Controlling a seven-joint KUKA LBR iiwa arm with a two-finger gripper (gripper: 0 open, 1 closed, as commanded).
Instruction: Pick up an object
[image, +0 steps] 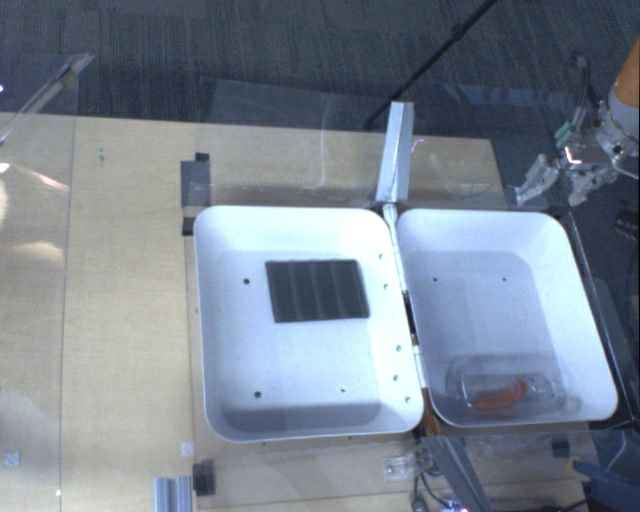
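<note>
A dark ribbed rectangular pad (317, 290) lies flat in the left bin (225, 330). In the near corner of the right bin (560, 260) rests a clear plastic container (502, 388) with something orange-red inside. My gripper (557, 187) hangs at the upper right, above and just beyond the right bin's far rim, well away from both objects. Its fingers are spread open with nothing between them. The orange wrist band shows at the frame's right edge.
A metal post (396, 160) stands upright behind the seam between the bins. A black cable (440, 45) runs diagonally above it. Clear acrylic panels cover the wooden bench at left and behind the bins. Small brackets sit at the left bin's corners.
</note>
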